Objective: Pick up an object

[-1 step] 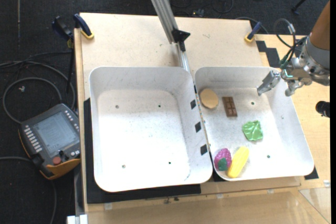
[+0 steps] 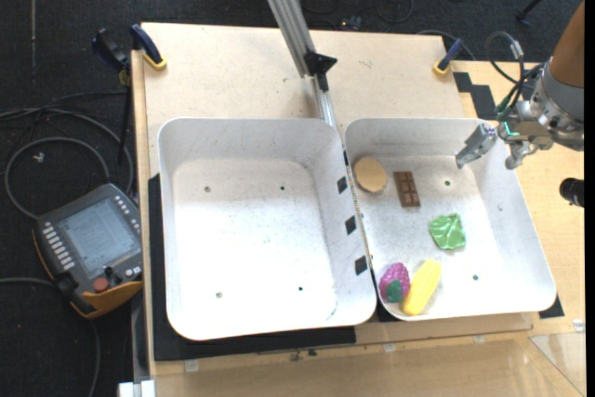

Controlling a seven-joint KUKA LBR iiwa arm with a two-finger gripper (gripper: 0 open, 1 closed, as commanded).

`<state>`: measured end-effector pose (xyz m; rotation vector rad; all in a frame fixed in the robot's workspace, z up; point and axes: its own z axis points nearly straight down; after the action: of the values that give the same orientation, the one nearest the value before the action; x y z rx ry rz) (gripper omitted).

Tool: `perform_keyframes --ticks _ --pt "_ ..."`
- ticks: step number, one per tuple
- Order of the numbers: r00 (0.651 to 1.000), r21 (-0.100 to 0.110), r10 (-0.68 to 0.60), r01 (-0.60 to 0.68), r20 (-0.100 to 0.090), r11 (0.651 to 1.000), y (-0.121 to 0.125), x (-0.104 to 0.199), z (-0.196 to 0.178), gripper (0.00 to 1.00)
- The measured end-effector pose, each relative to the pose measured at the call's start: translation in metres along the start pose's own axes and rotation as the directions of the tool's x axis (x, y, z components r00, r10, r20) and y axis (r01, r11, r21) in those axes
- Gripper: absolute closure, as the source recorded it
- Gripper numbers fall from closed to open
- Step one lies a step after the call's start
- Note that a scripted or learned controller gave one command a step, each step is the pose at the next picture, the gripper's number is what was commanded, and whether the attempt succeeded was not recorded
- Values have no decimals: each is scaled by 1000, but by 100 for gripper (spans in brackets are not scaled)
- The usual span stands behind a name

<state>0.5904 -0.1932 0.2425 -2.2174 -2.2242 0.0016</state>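
1. At the right edge of the bench, the gripper (image 2: 494, 150) hangs over the upper right corner of the right bin (image 2: 521, 228), with the grey arm (image 2: 565, 88) reaching in behind it.
2. Its two fingers are spread wide apart, one at the left pointing down into the bin, the other at the right; nothing sits between them.
3. In the right bin, a round tan bun (image 2: 371, 175) lies near the upper left, close to the wall shared with the left bin (image 2: 186, 144).
4. Just right of the bun lies a brown chocolate bar (image 2: 407, 189), apart from it.
5. A green leaf (image 2: 448, 231) lies below and to the right of the bar, near the bin's middle.
6. At the lower left of the bin, a purple bunch of grapes (image 2: 394, 280) and a yellow corn cob (image 2: 422, 285) lie side by side, touching or nearly so; the cob is tilted.
7. All five items lie on the bin floor, well apart from the gripper.
8. A grey pendant (image 2: 91, 242) lies on the floor left of the bench.
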Motion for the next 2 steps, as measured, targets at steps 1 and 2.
perform_keyframes --ticks 1,2 --pt "1000 3 -1 1 -1 1000 8 5 49 0" --pt "1000 5 3 -3 -2 1000 5 8 113 0"
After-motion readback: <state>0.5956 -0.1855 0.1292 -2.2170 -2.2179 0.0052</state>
